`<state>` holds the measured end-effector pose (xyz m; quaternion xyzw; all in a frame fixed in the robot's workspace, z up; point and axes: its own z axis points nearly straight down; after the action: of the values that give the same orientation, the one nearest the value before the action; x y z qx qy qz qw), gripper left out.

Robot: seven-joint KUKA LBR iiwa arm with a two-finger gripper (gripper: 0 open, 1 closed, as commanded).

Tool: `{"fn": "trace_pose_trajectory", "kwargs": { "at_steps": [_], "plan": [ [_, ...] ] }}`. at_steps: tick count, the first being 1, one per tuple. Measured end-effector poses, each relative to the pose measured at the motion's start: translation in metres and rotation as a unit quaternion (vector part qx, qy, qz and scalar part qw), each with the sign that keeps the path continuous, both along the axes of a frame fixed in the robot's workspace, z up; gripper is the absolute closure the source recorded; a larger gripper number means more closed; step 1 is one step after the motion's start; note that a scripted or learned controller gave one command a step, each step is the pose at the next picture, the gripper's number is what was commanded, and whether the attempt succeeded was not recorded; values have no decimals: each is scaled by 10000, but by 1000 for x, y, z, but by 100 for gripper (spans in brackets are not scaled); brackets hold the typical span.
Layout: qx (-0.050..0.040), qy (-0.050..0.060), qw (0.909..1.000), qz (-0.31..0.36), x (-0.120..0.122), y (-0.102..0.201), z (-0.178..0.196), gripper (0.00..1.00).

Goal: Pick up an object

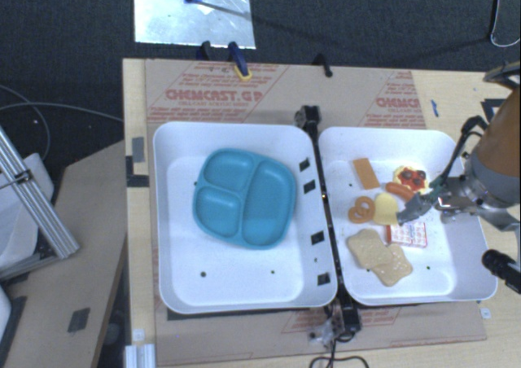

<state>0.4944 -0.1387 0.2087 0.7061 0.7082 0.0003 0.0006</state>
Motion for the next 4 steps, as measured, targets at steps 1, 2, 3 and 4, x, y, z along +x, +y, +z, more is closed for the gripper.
{"fn": "trace_pose_trajectory", "kwargs": {
  "at_steps": [1,2,3,4],
  "plan": [
    [7,15,10000,17,52,5,-95,0],
    [-55,-87,9999,-18,41,8,-119,0],
    [-5,-38,10000,23,108,20,-123,0],
    [-5,-41,10000,21,178,4,-122,0]
  ]
}}
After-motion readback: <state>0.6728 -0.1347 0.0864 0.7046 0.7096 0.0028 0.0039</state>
